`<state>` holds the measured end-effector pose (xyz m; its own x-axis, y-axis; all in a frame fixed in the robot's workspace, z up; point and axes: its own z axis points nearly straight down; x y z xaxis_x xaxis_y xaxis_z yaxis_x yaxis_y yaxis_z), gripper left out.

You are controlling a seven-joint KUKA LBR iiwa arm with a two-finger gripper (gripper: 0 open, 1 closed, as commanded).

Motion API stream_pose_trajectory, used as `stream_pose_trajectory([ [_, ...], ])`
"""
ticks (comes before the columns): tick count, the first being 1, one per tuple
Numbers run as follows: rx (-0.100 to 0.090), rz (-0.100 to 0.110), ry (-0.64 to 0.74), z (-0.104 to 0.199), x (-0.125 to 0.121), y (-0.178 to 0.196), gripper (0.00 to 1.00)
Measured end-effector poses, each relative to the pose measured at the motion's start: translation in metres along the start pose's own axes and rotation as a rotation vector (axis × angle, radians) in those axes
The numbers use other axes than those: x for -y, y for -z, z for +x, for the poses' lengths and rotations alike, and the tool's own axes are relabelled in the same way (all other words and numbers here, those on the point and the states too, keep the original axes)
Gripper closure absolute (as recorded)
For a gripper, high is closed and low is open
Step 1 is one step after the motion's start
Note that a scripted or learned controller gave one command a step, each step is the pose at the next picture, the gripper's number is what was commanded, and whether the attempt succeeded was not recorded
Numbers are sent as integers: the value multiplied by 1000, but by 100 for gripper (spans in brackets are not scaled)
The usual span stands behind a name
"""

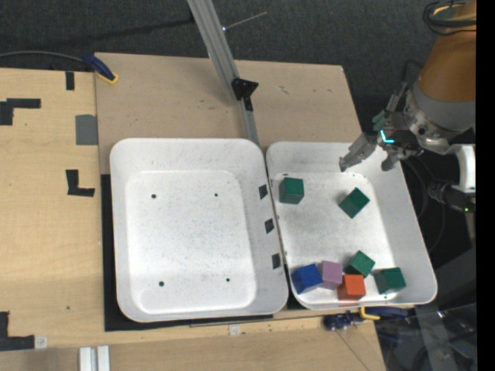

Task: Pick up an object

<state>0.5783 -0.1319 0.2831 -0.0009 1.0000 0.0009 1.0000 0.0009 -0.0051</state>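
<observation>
The right bin (402, 215) holds several small blocks. A green cube (291, 190) lies near its upper left and a second green cube (354, 202) sits tilted to the right of it. Along the front wall a blue block (307, 277), a purple block (332, 272), an orange block (353, 286) and two more green blocks (360, 263) (389, 279) are bunched together. My gripper (368, 161) hangs over the bin's far right corner, above and behind the tilted green cube. It is open, with nothing between its fingers (353, 156).
The left bin (124, 207) stands beside the right one, their walls touching at the middle. A slanted metal rail (220, 45) runs from the top down to the bins' junction. The arm's orange band (452, 60) is at the right edge.
</observation>
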Motion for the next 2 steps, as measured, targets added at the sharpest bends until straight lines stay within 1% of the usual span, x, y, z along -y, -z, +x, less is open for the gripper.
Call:
stream_pose_trajectory([
  [1, 1, -4, 1, 0, -1, 2, 0],
  [2, 1, 0, 0, 1, 6, -43, 0],
])
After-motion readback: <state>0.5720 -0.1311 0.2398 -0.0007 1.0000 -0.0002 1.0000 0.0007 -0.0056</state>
